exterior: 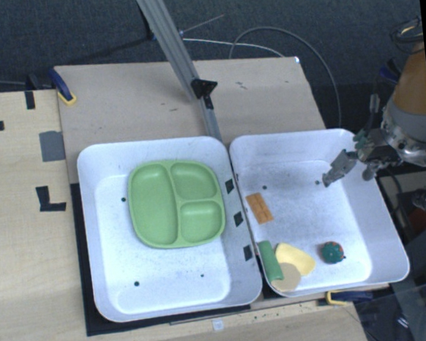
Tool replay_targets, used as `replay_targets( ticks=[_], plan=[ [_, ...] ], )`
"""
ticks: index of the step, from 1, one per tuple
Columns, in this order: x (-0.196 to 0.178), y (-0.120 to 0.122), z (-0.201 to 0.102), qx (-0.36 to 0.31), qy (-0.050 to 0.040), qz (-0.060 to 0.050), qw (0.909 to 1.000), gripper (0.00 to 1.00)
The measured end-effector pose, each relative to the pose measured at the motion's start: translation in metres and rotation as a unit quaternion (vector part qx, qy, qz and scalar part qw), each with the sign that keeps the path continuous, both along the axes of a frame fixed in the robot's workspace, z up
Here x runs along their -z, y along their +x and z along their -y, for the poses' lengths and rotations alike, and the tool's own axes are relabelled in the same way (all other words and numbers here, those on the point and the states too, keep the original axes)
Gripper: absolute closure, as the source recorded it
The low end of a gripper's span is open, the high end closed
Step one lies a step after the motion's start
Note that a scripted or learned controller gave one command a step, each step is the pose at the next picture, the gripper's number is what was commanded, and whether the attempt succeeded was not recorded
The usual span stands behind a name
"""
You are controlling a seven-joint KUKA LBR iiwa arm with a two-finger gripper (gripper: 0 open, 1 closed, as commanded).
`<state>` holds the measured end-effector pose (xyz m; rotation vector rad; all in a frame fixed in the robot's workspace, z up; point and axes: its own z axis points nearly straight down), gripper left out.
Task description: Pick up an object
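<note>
The right bin [376, 262] holds a flat orange-brown block [259, 208] near its left wall. A green bar [269, 259], a pale yellow lump [292, 261] and a small green and red ball [331, 252] lie along its front. My gripper [352, 171] hangs over the right bin's right side, above and behind the ball. Its fingers stand apart, open, with nothing between them. The grey arm with its orange band [414, 93] comes in from the right edge.
A green divided plate [176, 203] lies in the left bin [112, 292]. A slanted metal pole [176, 48] runs down to the bins' shared back corner. Cables [282, 39] loop on the bench behind the right bin.
</note>
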<state>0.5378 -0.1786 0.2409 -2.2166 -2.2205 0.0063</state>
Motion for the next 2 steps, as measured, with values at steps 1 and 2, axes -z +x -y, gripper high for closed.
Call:
replay_targets(
  ticks=[1,2],
  plan=[
    [0.047,0.005,-0.006,0.000,0.0002,0.000,1.0000,0.00],
    [0.093,0.000,-0.012,0.000,0.0003,0.000,1.0000,0.00]
  ],
)
